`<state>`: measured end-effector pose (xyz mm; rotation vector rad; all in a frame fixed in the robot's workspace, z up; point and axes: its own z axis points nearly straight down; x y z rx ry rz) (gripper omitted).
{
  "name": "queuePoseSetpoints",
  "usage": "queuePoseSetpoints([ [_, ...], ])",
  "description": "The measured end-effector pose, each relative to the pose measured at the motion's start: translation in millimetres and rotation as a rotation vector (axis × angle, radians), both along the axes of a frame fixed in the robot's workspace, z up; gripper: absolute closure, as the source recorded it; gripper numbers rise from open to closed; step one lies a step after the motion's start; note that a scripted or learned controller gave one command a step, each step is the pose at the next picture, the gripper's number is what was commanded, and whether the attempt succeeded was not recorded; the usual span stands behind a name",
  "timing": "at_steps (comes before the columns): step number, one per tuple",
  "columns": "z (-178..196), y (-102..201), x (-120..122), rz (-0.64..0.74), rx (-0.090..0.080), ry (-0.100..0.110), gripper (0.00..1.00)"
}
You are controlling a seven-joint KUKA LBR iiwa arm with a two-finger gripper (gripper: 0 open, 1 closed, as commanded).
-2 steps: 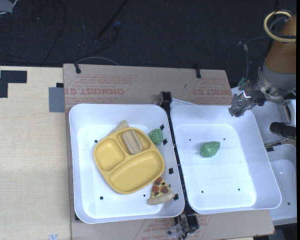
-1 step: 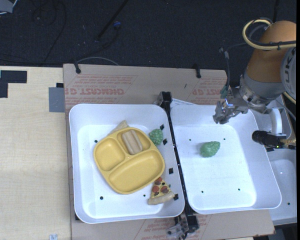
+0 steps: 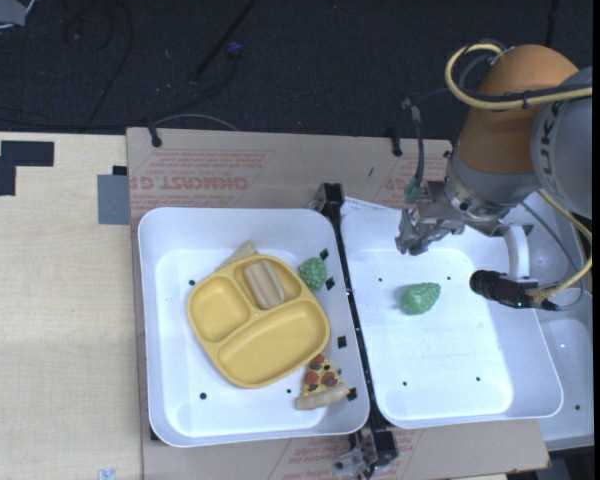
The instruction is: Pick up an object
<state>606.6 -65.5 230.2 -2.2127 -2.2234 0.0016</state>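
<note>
fingers (image 3: 416, 242) | opening unclear, nothing held | green lump (image 3: 420, 297) just below, apart

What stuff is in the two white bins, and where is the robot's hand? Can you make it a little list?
left bin: yellow tray, pizza slice, small green piece
on the tray: a tan hot-dog-like piece in one top compartment
right bin: green lump
hand: over the right bin's far edge, up and left of the lump
holding: nothing visible
</note>
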Motion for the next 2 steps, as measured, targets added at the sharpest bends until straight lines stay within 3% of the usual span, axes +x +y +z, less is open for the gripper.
queuePoseSetpoints([
  [2, -3, 98, -30, 0.0, 0.0, 0.001, 1.0],
])
